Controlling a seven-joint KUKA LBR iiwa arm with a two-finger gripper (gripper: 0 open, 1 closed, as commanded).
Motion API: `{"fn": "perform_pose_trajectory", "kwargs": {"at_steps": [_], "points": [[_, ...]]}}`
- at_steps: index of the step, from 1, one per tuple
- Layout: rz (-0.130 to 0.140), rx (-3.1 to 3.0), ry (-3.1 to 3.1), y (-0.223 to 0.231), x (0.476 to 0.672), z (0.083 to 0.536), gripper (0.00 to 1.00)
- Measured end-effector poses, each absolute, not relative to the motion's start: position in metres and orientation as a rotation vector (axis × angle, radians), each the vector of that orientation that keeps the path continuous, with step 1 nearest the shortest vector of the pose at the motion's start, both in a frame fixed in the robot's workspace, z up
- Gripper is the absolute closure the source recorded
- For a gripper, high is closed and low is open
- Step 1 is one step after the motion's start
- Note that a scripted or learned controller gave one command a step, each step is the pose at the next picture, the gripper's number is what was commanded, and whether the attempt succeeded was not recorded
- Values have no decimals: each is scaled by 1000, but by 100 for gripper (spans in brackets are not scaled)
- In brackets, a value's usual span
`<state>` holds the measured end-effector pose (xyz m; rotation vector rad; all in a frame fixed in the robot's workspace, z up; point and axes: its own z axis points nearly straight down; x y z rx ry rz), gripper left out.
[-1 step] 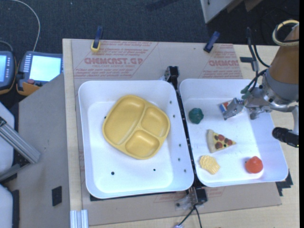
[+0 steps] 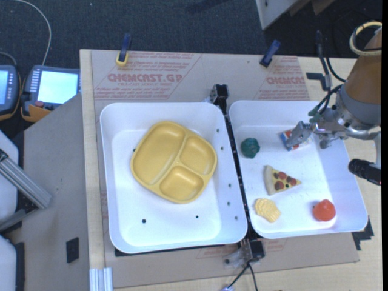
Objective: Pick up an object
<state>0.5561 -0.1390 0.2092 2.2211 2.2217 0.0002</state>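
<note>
1. I see the arm point(image 2: 364, 90) reaching in over the right bin point(image 2: 345, 162), its pincer point(image 2: 296, 137) low near the bin's back; I cannot tell its state.
2. In the right bin lie a green ball point(image 2: 250, 147), a pizza slice point(image 2: 280, 180), a yellow ridged piece point(image 2: 267, 210) and a red tomato-like toy point(image 2: 324, 210), all apart.
3. The left bin point(image 2: 121, 180) holds a yellow divided plate point(image 2: 174, 161).
4. Both bins sit on the desk point(image 2: 182, 71).

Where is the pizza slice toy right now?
The pizza slice toy lies in the right bin, near its middle, with the yellow toy just below it, the green ball up-left and the red toy lower right.
</note>
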Motion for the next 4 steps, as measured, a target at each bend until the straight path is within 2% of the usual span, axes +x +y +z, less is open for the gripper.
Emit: {"fn": "perform_pose_trajectory", "kwargs": {"at_steps": [1, 2, 3, 4], "points": [[-3, 2224, 2223, -142, 556, 167, 0], [-3, 2226, 2224, -144, 546, 114, 0], [2, 2221, 2216, -146, 548, 88, 0], [15, 2215, 2217, -142, 551, 100, 100]]}}
